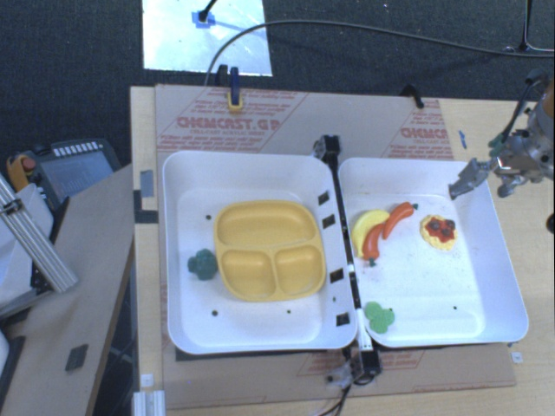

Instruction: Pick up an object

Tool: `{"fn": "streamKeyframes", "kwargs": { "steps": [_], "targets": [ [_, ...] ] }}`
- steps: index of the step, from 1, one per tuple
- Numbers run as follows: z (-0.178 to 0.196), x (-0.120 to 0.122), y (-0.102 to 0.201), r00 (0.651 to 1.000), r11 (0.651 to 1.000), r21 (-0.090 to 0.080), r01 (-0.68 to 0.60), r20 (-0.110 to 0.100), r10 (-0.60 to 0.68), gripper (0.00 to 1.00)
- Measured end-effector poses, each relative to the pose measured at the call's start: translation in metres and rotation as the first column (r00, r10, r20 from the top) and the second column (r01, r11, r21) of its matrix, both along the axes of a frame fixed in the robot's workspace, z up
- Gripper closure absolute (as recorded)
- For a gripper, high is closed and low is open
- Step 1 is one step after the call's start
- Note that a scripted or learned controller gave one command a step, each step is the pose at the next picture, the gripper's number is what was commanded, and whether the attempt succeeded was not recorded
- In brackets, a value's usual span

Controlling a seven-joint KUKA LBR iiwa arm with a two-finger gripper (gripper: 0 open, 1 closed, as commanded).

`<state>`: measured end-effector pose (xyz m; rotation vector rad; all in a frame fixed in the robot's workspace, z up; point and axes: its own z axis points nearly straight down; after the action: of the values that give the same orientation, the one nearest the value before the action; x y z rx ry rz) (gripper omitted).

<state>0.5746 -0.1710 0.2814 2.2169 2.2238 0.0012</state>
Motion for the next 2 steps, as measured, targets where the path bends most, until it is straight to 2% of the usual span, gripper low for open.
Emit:
{"fn": "streamKeyframes", "kwargs": {
  "steps": [1,2],
  "targets": [
    [-0.051,0.011,0.001,1.0,1.0,0.001,0.001,-0.003,-0.001,0.0],
    [-0.093,0.007,0.002,1.0,1.0,0.001,0.002,-0.002,-0.002,0.0]
  ]
}}
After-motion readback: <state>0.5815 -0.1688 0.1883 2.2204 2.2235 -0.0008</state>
